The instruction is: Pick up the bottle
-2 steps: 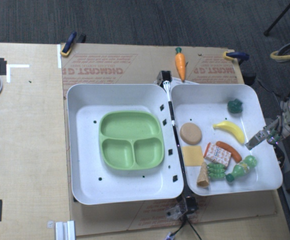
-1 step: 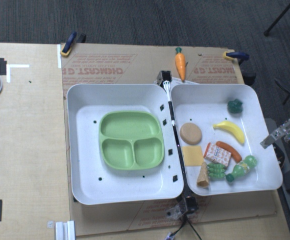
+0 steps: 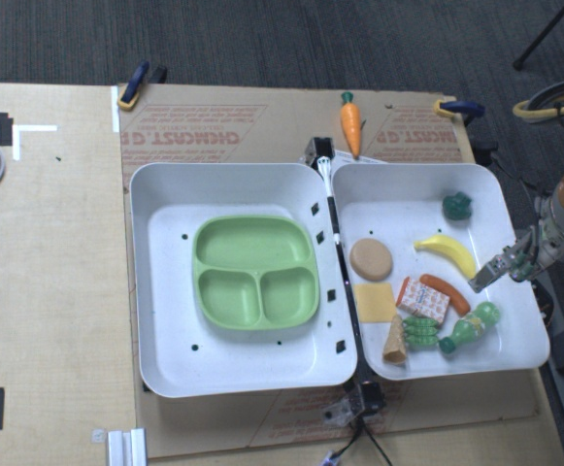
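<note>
I see the bottle (image 3: 471, 326), green, lying on its side at the near right of the right bin (image 3: 514, 223), just beside the green beans (image 3: 420, 333). My gripper (image 3: 490, 271) hangs near it, a little farther, above the bin's right edge; whether it is apart or together I cannot tell. I would lower straight over the bottle's body, across its width. The arm is cut off at the right.
</note>
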`<move>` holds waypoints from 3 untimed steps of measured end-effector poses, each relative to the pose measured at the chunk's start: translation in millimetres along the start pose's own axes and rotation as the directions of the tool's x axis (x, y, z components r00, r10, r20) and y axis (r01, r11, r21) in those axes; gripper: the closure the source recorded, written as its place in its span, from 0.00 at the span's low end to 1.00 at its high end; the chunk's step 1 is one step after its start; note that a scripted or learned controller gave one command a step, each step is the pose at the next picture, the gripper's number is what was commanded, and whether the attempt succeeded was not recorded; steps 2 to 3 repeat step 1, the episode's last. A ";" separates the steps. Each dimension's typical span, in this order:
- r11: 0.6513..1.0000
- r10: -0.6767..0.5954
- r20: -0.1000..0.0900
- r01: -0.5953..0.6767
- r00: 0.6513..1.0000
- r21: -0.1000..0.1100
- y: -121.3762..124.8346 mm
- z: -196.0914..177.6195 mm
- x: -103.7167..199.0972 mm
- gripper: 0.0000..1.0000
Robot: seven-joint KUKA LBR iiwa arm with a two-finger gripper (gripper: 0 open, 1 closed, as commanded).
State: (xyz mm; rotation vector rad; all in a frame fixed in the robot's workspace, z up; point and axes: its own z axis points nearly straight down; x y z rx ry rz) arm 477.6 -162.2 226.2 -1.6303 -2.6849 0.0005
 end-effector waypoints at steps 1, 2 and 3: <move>0.986 -0.167 0.003 0.167 0.986 -0.002 -24.9 4.5 -49.0 1.00; 0.986 -0.167 0.003 0.167 0.986 -0.002 -24.9 4.5 -49.0 1.00; 0.986 -0.167 0.003 0.167 0.986 -0.002 -24.9 4.5 -49.0 1.00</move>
